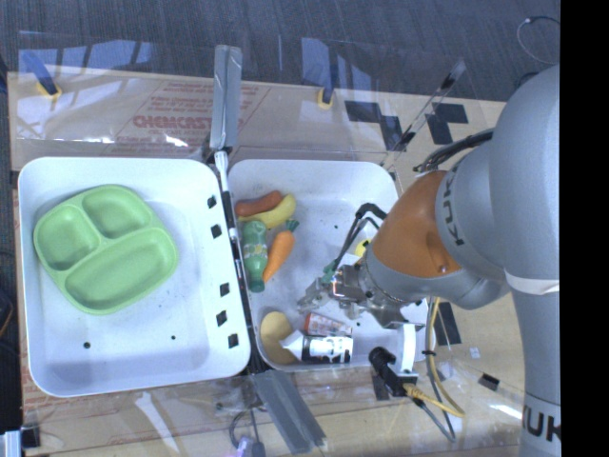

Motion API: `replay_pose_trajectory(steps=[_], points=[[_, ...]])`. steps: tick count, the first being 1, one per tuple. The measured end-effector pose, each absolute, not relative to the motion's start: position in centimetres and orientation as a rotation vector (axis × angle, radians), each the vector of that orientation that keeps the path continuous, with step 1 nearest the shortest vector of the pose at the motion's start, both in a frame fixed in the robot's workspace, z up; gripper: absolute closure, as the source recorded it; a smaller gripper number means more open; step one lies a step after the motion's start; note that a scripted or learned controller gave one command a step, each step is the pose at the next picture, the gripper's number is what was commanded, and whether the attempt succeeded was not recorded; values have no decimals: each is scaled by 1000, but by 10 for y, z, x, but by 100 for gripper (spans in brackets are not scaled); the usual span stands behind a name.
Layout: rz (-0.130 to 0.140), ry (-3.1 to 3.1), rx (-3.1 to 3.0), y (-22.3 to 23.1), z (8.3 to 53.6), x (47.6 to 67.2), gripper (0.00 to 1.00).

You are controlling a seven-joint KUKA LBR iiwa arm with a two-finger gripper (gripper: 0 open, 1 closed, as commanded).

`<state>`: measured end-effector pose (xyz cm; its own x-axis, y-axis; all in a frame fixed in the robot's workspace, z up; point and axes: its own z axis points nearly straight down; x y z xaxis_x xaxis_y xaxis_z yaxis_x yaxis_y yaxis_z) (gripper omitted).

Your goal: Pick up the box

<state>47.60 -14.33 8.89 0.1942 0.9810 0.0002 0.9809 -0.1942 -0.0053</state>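
A small box with red and white print (327, 325) lies near the front wall of the right bin (314, 174). Just in front of it lies a black and white carton (329, 349). My gripper (322, 293) hangs low over the bin, directly behind the small box and very close to it. The wrist, with its orange band (414, 241), covers the right part of the bin. I see nothing lifted by the gripper.
The right bin also holds a yellow banana with a red piece (266, 208), a carrot (278, 252), a green bottle (254, 255) and a tan round object (276, 329). A green divided plate (105, 248) lies in the left bin (124, 360).
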Motion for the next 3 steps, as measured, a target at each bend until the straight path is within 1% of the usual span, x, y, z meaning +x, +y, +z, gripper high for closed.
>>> replay_pose_trajectory(steps=[1,2,3], points=[[10,-1995,-2417,-144,96,476,100],[4,-2245,-2191,-204,198,477,100],[4,-2327,-2106,-202,207,478,100]])
